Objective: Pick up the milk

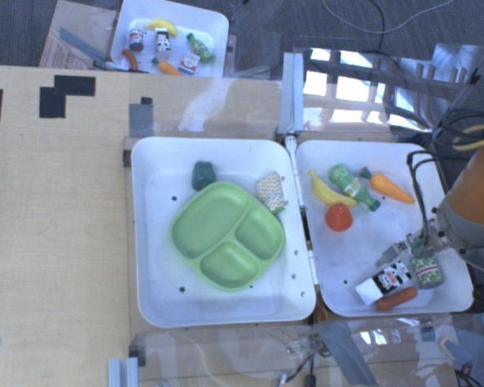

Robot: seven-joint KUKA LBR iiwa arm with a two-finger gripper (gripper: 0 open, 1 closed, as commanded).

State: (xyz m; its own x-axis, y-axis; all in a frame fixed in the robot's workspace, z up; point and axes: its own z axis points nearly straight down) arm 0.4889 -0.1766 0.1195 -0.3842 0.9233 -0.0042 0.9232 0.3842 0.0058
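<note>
1. Two shallow white bins sit side by side on the counter (56,216): the left bin (145,297) and the right bin (460,297).
2. The milk (385,284), a small white carton with black patches, lies on its side near the front of the right bin, tilted so that one end points toward the front edge.
3. A red sausage (397,298) lies just in front of the milk, touching or nearly touching it.
4. The jaws (419,252) of the grey arm hang low in the right bin, just right of the milk and above a small green-and-red can (428,272). Whether the jaws are apart or closed cannot be told, and nothing is seen held between them.
5. The arm's orange band (476,192) shows at the right edge, above the wrist.
6. Farther back in the right bin lie a yellow banana (327,190), a green bottle (353,185), an orange carrot (390,188) and a red tomato (339,217), well apart from the milk.
7. The left bin holds a green divided plate (226,236), a dark green block (203,175) behind it, and a pale speckled sponge (269,190) at the plate's back right rim.
8. Beyond the counter, a smaller white tray (214,22) holds several little toy foods.
</note>
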